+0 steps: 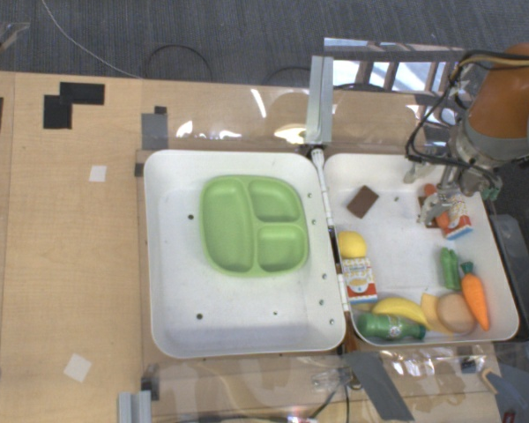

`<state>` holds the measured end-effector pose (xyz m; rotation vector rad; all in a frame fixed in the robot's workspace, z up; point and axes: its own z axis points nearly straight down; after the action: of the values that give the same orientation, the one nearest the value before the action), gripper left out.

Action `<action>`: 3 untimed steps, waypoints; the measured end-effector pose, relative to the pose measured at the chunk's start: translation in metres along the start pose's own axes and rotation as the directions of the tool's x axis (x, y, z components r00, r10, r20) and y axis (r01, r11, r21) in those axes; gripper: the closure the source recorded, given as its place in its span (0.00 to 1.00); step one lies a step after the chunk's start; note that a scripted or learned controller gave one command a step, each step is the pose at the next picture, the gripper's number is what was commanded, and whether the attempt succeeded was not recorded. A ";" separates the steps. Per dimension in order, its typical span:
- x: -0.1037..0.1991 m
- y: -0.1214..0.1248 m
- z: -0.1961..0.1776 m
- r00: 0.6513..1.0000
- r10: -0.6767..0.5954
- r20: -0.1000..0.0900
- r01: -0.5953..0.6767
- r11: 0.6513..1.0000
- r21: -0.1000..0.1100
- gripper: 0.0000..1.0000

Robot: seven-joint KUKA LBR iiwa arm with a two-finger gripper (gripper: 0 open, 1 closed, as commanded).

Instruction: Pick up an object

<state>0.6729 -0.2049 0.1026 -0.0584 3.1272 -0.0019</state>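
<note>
My gripper hangs low in the far right part of the right bin, under the orange-banded wrist. It sits right against a small red, white and blue carton; whether the carton is held cannot be made out. A brown block lies to the gripper's left. Nearer the front are a lemon, a small juice box, a banana, a green bottle, a tan ball, a carrot and a small green item.
The left bin holds a green divided plate. A raised divider separates the two bins. A metal frame stands behind the right bin. Black markers lie on the wooden bench at the far left.
</note>
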 end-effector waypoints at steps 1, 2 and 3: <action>0.005 -0.001 0.015 0.989 0.147 -0.020 -0.147 0.989 0.000 0.00; -0.001 -0.001 -0.001 0.989 0.145 0.008 -0.145 0.989 0.003 1.00; 0.029 0.032 -0.160 0.982 0.186 0.013 -0.186 0.982 0.002 1.00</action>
<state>0.6402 -0.1743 0.2617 0.2334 3.1059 -0.0045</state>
